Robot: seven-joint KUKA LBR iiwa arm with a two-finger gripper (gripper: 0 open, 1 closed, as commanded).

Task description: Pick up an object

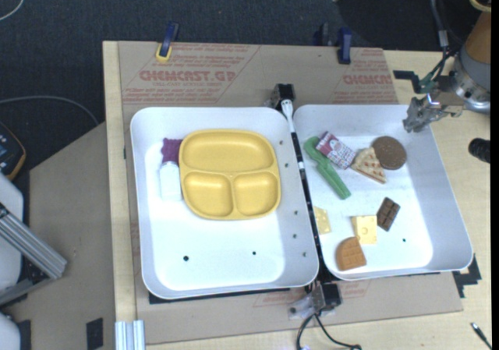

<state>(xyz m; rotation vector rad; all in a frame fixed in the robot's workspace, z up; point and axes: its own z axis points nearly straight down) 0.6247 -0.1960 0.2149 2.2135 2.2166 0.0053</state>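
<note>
The right bin [446, 202] holds several small items. A green stick [328, 171] lies beside a red and white packet [337, 150]. A tan wedge [369, 164] touches a round brown cookie [388, 152]. Lower down are a dark brown block [387, 213], a yellow cube [364, 228], a small yellow piece [321, 220] and an orange-brown piece [351, 253]. My gripper [415, 118] hangs over the bin's far right corner, up and right of the cookie, with nothing seen in it.
In the left bin [218, 266] sits a yellow divided plate [230, 173], with a purple item [171, 149] and a white item [169, 181] at its left side. Clamps [164, 46] grip the board's far edge. Cables trail near the arm at the upper right.
</note>
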